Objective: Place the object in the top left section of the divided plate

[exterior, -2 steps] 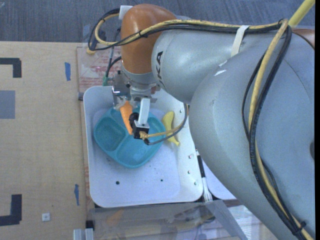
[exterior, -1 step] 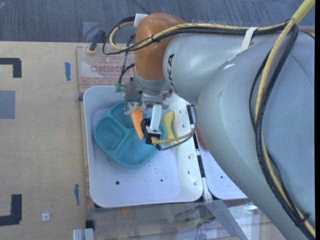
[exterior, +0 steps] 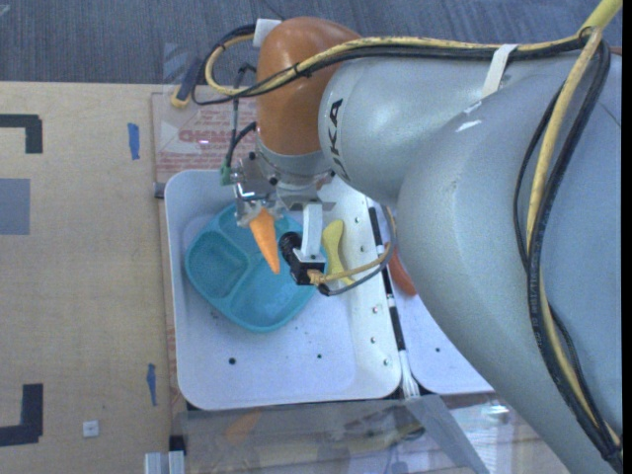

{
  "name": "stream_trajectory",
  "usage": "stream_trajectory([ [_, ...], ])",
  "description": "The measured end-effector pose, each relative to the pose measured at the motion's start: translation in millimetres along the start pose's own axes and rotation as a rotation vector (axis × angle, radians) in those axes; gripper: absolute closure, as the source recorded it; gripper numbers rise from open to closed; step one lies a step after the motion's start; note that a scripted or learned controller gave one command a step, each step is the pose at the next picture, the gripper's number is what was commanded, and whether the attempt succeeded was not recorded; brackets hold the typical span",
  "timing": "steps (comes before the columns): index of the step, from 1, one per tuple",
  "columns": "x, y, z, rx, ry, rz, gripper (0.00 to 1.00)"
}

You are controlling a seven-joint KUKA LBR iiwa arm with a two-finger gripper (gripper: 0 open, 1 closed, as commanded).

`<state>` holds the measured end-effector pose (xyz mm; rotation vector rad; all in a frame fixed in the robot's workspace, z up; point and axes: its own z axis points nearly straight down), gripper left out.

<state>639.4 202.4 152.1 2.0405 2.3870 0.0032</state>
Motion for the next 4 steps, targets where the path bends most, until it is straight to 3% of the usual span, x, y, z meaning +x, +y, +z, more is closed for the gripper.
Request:
stream_trajectory([
  [1, -27, 24, 42, 0.002, 0.012, 0.149, 1.0],
  [2, 12, -4, -10, 0.001, 0.001, -0.151, 1.0],
  [3, 0, -5, -6, 0.004, 0.001, -0.047, 1.0],
  [4, -12, -21, 1, 0.004, 0.0, -0.089, 1.0],
])
